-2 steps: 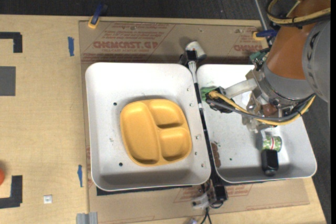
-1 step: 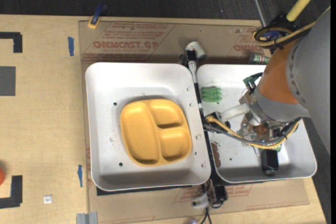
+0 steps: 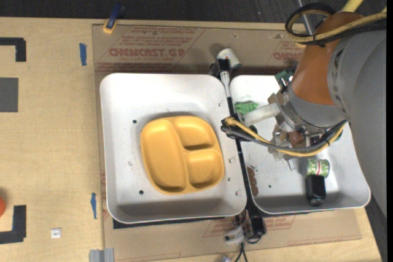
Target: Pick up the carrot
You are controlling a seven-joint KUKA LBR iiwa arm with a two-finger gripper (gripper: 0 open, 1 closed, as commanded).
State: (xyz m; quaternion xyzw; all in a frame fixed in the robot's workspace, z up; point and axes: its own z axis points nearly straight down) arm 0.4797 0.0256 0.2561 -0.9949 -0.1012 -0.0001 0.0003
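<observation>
reaches in from the right over the right bin (image 3: 344,193), grey arm (image 3: 362,70) with its orange band (image 3: 316,70) hiding the gripper, so cannot tell how that stands. holds a yellow divided tray (image 3: 182,153) in the left bin (image 3: 123,132). shows a green can (image 3: 318,167) and a black object (image 3: 315,188) near the right bin's front; cannot make out the carrot.

Robotics laboratory test cell. Indicators: a plywood bench (image 3: 49,132) marked with blue tape (image 3: 83,54) and black squares, two white bins (image 3: 116,132) mounted side by side, and exposed cabling (image 3: 264,138) on the arm (image 3: 344,70).
</observation>
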